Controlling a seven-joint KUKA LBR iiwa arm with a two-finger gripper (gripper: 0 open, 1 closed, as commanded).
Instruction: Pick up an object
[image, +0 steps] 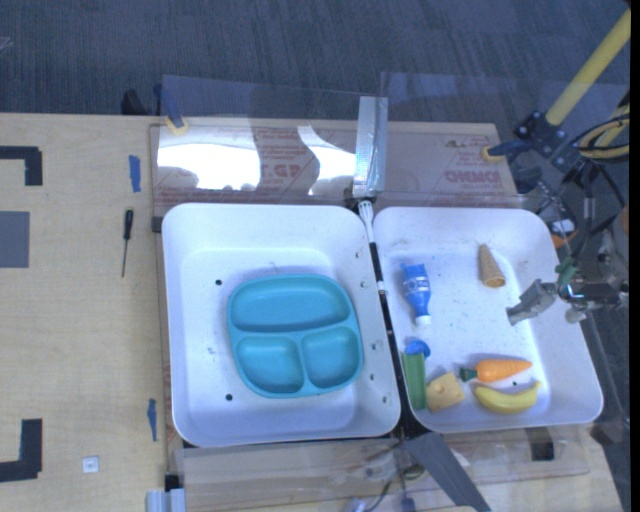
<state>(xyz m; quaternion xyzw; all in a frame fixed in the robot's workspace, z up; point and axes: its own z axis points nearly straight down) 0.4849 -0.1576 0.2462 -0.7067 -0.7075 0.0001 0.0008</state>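
One grey two-finger gripper (524, 308) hovers over the right white bin's (455, 225) right edge; its opening cannot be told. Nothing lifted: orange plastic carrot (497, 369) and yellow plastic banana (506, 398) lie near the bin's front right corner.

Left bin (190, 250): holding the divided tray (293, 335) at its middle.
Right bin (450, 225): bottle (416, 288) lying left, cone (490, 266) sitting behind, carrot (500, 369) resting just behind the banana (506, 398).
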